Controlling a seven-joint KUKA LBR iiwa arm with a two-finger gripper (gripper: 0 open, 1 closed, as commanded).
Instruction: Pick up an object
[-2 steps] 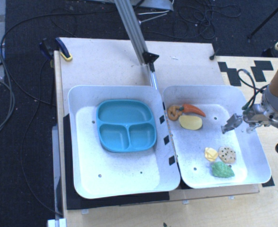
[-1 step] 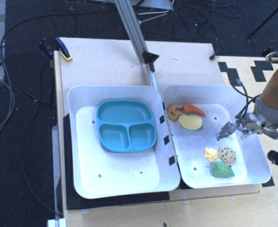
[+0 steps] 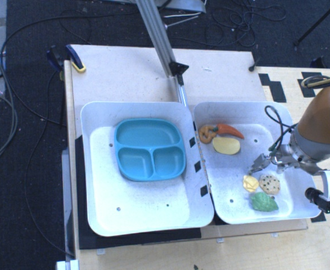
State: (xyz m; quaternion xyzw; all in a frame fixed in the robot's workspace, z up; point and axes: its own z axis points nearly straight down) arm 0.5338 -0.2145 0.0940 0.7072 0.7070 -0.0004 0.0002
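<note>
Hand (image 3: 261, 163) hovers over the right bin (image 3: 232, 208), fingers apart, above the cookie (image 3: 270, 184); no legible writing.

I see five small items lying loose in the right bin (image 3: 240, 218). At its twelve o'clock lies an orange carrot (image 3: 230, 130), pointing toward three o'clock, with a tan pretzel (image 3: 207, 133) touching its nine o'clock end. Just beside them, toward six, sits a pale yellow oval piece (image 3: 226, 145), lying flat. Down at five o'clock I find a small yellow chunk (image 3: 250, 183), a round chip cookie (image 3: 270, 184) beside it, and a green lump (image 3: 264, 202) just below.
</note>
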